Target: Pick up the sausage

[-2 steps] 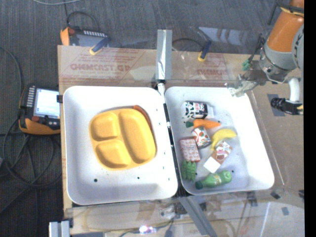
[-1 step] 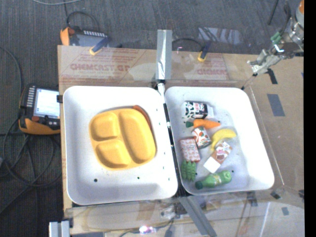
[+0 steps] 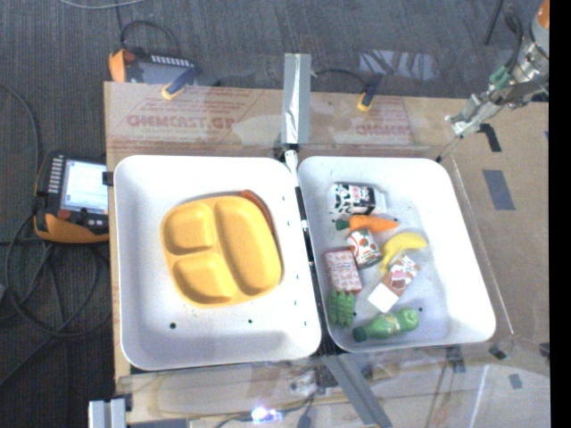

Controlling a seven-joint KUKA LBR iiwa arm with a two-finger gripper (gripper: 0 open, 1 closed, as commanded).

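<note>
Hovering gripper [image 3: 461,125]: parked beyond the bins' far corner, clear of everything; grip too small to tell.
Sausage [image 3: 257,201]: probably the red-brown sliver far to the gripper's left, tucked against the yellow tray [image 3: 223,248].
Reason: the tray covers most of it, so access looks awkward.

So there's just the one camera, mounted up above the bench [image 3: 223,119] and tilted down at a slant, so the far edge of the bench sits near the top of frame and the near edge at the bottom. It's far enough back to fit both white bins, the left bin [image 3: 134,266] and the right bin [image 3: 464,266], side by side, plus carpet floor [image 3: 268,16] beyond. The arm [image 3: 526,56] pokes in at the upper right corner.
</note>
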